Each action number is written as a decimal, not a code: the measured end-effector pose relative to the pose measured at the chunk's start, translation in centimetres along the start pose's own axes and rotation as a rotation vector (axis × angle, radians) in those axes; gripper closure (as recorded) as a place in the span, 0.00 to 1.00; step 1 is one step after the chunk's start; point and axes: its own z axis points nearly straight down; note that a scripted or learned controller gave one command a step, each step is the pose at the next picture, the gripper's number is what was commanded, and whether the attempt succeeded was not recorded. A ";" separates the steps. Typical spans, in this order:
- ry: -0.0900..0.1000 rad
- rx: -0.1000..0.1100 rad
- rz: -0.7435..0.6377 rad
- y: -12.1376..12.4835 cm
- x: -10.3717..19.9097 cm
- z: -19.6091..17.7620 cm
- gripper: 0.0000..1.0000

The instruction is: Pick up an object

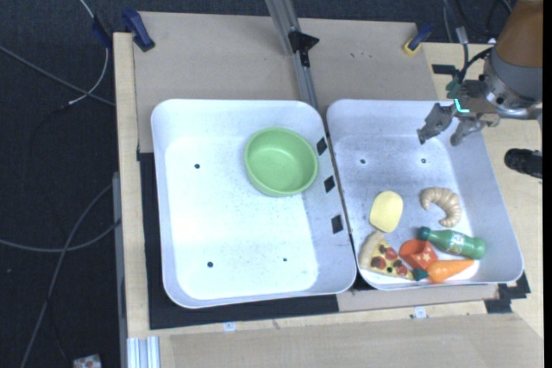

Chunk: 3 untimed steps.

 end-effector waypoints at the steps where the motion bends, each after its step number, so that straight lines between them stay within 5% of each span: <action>1: -0.001 -0.007 -0.001 0.1 0.0 -0.4 0.00; 3: 0.000 0.001 -0.002 0.7 0.5 9.2 0.00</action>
